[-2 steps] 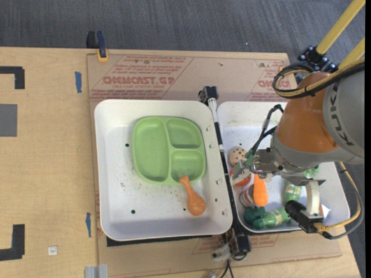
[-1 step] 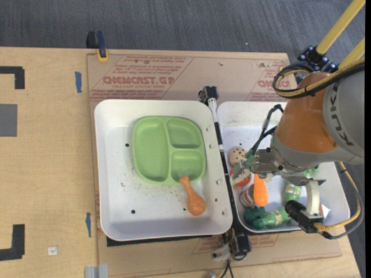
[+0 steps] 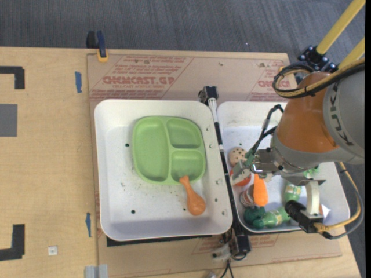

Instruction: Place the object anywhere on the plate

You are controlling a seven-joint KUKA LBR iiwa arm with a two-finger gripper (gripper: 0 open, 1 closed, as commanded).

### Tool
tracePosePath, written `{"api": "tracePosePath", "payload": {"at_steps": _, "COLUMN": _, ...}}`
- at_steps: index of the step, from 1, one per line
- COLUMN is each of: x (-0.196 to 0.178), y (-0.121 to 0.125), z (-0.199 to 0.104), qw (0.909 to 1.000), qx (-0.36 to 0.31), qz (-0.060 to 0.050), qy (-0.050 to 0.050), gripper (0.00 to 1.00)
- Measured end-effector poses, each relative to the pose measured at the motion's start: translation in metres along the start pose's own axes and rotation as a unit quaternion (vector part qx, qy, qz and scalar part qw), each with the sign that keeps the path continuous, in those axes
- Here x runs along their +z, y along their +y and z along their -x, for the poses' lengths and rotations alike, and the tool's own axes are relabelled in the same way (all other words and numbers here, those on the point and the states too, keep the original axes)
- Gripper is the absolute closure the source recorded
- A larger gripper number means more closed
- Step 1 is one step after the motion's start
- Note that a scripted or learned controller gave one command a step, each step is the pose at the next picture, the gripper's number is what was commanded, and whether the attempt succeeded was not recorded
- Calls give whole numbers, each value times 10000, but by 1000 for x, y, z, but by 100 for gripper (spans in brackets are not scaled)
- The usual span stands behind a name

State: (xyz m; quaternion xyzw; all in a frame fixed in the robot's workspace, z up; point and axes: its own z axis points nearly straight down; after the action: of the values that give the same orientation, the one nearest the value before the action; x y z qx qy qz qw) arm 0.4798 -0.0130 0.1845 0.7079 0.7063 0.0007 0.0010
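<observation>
So the arm is parked over the right bin, lower right of the frame, and the hand sits just under the wrist, down among the clutter. There's an orange carrot-shaped thing directly below the hand, long axis running roughly up-down in the frame, top end tucked up at the fingers. Honestly can't tell if the fingers are clamped on it or just hovering over it, too small and crowded there, so I can't say how wide the hand is open or whether it's got a real grip.

My guess is that carrot is the object for this run. The green divided plate is in the left bin, well off to the left of the hand and slightly higher in the frame, past the wall between the bins. So the next move is basically lift, go left over the divider, drop anywhere on the green.

Another orange piece already lies in the left bin, its thin end touching the plate's lower edge, fat end on the bin floor.
</observation>
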Motion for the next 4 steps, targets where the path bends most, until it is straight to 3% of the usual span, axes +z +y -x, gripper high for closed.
{"api": "tracePosePath", "payload": {"at_steps": 4, "x": 0, "y": 0, "z": 0, "qw": 10000, "qx": 0, "qz": 0, "qy": 0, "gripper": 0}}
